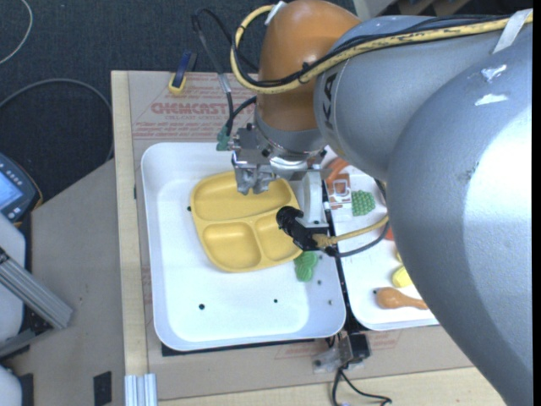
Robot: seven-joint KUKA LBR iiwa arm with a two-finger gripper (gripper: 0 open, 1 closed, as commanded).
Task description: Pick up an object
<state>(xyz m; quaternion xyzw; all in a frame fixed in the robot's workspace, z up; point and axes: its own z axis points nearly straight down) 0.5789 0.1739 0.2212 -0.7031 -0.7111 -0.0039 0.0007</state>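
One divided yellow plastic tray is lying in the left white bin at frame center, looking light, stiff and slick, best pinched at its raised upper rim, where the gripper is hovering, its clasp impossible to judge.

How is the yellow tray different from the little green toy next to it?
The yellow divided tray is big, flat and split into compartments; the green toy is small and lumpy. The tray lies in the middle of the left white bin, under the gripper; the green toy sits at the bin's right edge, beside the tray's corner. The tray is yellow, the toy green. Both rest in the same bin.
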